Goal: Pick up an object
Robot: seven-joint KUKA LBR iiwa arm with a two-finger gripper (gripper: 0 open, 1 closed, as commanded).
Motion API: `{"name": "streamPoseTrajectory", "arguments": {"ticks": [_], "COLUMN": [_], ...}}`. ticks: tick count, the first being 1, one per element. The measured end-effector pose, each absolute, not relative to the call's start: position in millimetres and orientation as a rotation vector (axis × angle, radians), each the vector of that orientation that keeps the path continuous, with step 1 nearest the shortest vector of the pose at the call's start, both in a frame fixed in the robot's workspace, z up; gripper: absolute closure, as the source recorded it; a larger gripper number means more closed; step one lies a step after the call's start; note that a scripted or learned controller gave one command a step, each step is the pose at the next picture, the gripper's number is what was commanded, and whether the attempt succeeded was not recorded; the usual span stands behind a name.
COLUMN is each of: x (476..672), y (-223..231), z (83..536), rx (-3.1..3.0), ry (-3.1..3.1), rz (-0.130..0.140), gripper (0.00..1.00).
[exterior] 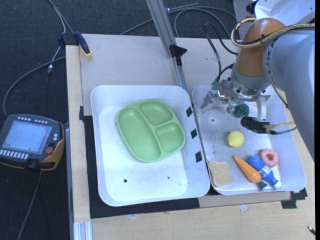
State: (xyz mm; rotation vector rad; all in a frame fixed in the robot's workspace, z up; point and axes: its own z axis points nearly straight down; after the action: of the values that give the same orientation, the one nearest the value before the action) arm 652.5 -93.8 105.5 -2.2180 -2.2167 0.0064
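You cannot tell the gripper state above the right bin, and the yellow ball lies apart below it, so it may roll away from a careless approach.

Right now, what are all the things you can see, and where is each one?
Bins: two, white, side by side on the bench.
Divided plate: one, green, in the left bin.
Ball: one, yellow, middle of the right bin.
Carrot: one, orange, right bin, near front.
Toast slice: one, tan, right bin's front left corner.
Donut: one, pink, right bin.
Bottle: one, blue, beside the carrot.
Dark green thing: one, under the gripper; too hidden to name.
Control pendant: one, grey and orange, on the floor left.
Gripper: one, grey, over the right bin's back.
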Motion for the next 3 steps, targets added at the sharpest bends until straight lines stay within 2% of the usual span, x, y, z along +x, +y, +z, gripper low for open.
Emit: {"name": "streamPoseTrajectory", "arguments": {"ticks": [1,3], "x": [655.1,659.9], "y": [-94,-97], "z": [121,241], "rx": [-2.222,-2.225], "ry": [-2.222,-2.228], "rz": [-0.002,-0.008], "gripper": [1.0,1.0]}}
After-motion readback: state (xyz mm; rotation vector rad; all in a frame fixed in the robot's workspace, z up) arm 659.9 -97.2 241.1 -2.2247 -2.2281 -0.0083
